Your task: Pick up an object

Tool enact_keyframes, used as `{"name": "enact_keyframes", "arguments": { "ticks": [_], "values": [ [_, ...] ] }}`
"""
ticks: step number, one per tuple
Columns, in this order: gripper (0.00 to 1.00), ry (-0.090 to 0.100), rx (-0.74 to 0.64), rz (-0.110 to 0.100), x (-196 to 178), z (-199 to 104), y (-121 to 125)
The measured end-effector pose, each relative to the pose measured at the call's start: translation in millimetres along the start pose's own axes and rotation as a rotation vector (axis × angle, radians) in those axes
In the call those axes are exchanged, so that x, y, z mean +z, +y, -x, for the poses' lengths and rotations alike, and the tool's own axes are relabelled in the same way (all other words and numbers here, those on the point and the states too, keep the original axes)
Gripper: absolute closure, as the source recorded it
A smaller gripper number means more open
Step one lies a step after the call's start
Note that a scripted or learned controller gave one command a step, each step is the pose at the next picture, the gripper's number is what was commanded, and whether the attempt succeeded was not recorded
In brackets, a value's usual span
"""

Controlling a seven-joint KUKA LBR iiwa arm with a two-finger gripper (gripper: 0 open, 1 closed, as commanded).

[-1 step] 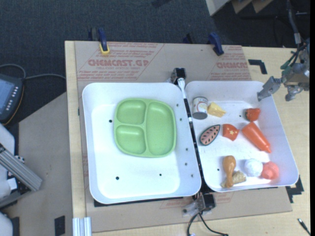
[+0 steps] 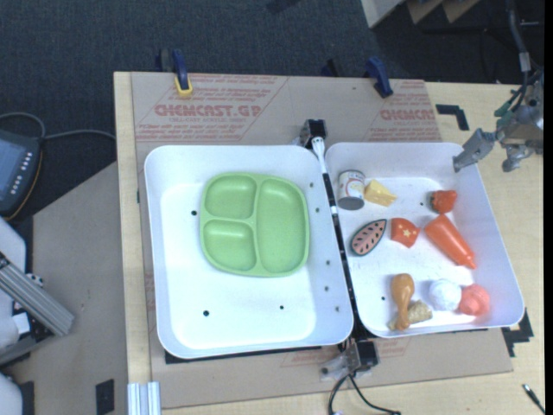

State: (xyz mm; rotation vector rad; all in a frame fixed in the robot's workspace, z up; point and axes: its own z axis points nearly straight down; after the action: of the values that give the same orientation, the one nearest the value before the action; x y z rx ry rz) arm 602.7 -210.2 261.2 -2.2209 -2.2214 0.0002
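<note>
- Camera view: gripper (image 2: pixel 489 151) at the right bin's (image 2: pixel 510 271) far right corner, fingers spread, holding nothing, touching nothing
- Carrot (image 2: pixel 448 239), tomato (image 2: pixel 443 201), drumstick (image 2: pixel 402 298) lie in that bin; green plate (image 2: pixel 256 224) in left bin (image 2: pixel 173 301)

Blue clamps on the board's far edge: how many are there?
2. One blue clamp with a yellow tip grips the far edge at the left; the other sits further right. More could be out of frame.
</note>
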Motion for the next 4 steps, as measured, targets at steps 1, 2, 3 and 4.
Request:
{"name": "enact_keyframes", "arguments": {
  "ticks": [1,2,3,4],
  "values": [
    [0.0,0.001,0.001,-0.004,43,3,-3],
    [0.0,0.003,0.0,-0.007,106,0,-6],
    [0.0,0.003,0.001,-0.007,160,-4,-18],
    [0.0,0.001,0.0,-0.004,178,-5,-18]
  ]
}}
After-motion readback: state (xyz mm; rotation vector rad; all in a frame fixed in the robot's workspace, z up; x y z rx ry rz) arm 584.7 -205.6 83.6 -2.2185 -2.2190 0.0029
